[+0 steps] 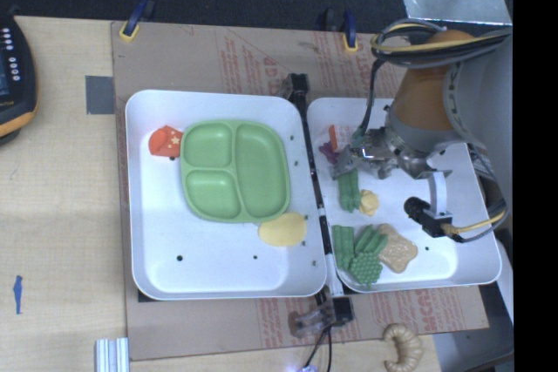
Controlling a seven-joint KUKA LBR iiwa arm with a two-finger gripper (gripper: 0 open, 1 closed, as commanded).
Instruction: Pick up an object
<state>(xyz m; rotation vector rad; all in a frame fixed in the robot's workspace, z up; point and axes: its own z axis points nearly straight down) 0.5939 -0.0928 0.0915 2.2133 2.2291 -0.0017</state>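
My gripper [359, 154] hangs low over the upper left part of the right bin [453, 264]. Just left of it lie a thin orange stick [332, 138] and a small purple piece [329, 153]. A long green piece [348, 191] and a small yellow item [369, 203] lie directly below it. Nearer the front edge are a cluster of green pieces [361, 250] and a tan biscuit-shaped piece [398, 252]. I see nothing held in the gripper.
The left bin [139, 187] holds a green divided plate [235, 170], a red piece with a star [164, 141] and a yellow lump [282, 230]. A tan curled thing [403, 346] lies on the bench in front. The arm's body covers the right bin's upper right.
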